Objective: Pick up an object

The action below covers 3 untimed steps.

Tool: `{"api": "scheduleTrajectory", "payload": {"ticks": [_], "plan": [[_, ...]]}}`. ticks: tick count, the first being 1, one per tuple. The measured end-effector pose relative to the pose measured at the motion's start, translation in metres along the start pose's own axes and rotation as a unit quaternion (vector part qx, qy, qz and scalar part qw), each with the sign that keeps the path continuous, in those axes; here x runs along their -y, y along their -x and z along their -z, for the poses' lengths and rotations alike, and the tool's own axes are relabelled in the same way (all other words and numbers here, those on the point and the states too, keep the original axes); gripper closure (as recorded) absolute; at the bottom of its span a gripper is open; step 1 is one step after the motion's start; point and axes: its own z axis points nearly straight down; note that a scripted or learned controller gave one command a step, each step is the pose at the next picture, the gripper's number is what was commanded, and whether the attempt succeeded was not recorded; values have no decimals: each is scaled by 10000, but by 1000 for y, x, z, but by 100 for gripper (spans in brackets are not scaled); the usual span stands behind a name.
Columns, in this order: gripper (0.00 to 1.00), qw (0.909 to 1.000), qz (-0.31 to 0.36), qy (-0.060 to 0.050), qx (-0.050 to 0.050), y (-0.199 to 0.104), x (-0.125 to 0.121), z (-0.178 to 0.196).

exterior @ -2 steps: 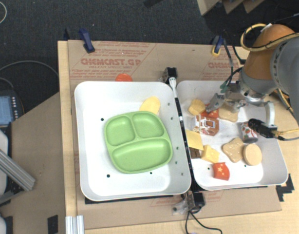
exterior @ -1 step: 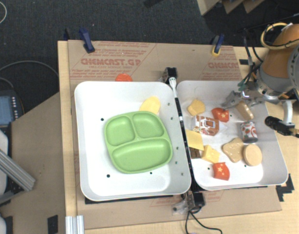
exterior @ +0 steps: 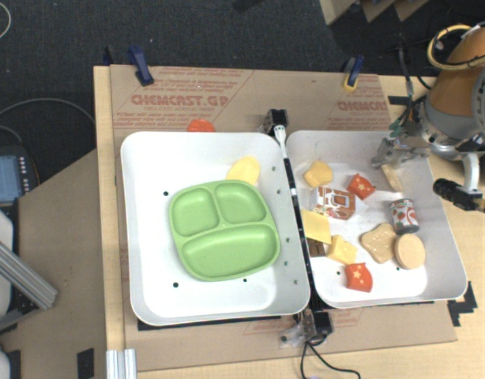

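Grey two-finger gripper [exterior: 400, 150] hovering at upper right of right white bin [exterior: 444, 283]; opening impossible to tell. Risk: clipping bin wall, missing nearby red strawberry-shaped toy [exterior: 361, 185].

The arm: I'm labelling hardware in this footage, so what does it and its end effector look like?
The arm is a rounded grey body with an orange band above the wrist and a yellow cable looped near its top. The end effector is a small metallic grey assembly; finer detail is too small to tell.
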Motion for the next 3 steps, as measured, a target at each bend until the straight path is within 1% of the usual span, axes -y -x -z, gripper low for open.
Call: {"api": "scheduleTrajectory", "payload": {"ticks": [1,2,3], "plan": [[100,10000,-8,-84,-4,-75,26,5],[100,9999,-31,-155,-35,-85,91,58],[100,9999,0,-105,-27,-155,110,141]]}}
